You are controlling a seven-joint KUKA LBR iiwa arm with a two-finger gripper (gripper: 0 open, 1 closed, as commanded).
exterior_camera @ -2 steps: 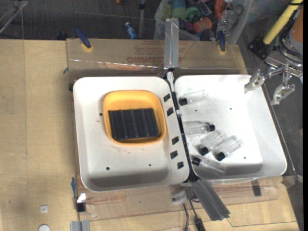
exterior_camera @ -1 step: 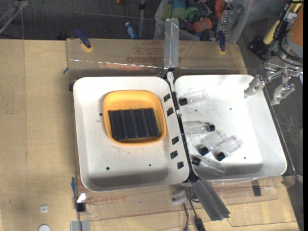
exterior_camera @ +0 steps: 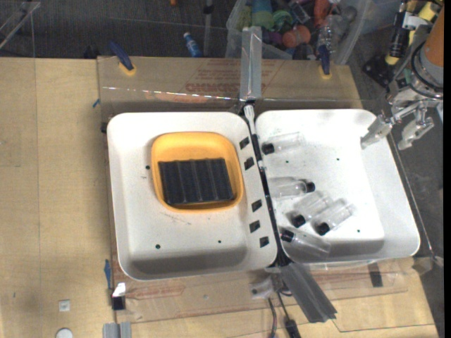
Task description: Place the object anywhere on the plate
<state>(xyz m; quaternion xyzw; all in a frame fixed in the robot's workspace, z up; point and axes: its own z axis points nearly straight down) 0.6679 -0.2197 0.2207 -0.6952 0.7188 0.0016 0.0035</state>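
Several clear vials with black caps lie in the right bin (exterior_camera: pixel 366 189): one near the top left (exterior_camera: pixel 283 143), one in the middle (exterior_camera: pixel 292 187), and a cluster lower down (exterior_camera: pixel 320 215). A yellow plate (exterior_camera: pixel 196 144) sits in the left bin and bears a dark ribbed slab (exterior_camera: pixel 196 181). My gripper (exterior_camera: pixel 387 139) hangs over the right bin's upper right corner, well away from the vials. Its fingers are spread open and nothing is between them.
A divider with black tabs (exterior_camera: pixel 254 182) separates the left bin (exterior_camera: pixel 134 210) from the right one. A box of colourful toys (exterior_camera: pixel 296 9) stands behind the bench. Cables and equipment (exterior_camera: pixel 405 20) crowd the far right.
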